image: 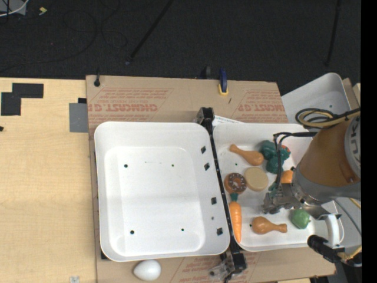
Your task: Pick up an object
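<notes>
The bench (41, 175) carries two white bins; the left bin (154, 190) fills the frame's middle. My claw (278, 200) hangs in the right bin (227, 141), lower right, and I cannot tell its state. Around it lie a carrot (235, 218), two drumsticks (247, 154) (268, 225), a round cookie (257, 179), a donut (236, 183) and a green ball (300, 219).
</notes>
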Robot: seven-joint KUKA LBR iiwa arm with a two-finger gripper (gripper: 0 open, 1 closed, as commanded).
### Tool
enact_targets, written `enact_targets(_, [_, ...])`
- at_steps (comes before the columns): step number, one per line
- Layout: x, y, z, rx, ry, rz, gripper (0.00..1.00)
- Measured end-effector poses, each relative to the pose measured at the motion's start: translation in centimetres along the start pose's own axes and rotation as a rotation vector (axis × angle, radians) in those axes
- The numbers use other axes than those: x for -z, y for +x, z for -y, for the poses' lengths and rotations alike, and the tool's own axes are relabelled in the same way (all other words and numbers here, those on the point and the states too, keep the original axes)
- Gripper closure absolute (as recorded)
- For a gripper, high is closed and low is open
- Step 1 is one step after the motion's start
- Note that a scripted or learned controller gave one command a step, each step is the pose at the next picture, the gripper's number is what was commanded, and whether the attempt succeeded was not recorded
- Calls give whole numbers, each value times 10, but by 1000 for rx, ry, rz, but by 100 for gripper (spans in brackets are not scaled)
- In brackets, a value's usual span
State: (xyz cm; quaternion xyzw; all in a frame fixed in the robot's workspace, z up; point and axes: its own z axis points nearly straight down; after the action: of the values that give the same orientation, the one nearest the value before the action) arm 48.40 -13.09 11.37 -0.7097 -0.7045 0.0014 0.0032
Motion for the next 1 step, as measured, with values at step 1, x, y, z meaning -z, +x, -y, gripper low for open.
enact_targets(1, [78, 119, -73, 22, -16, -2, 100])
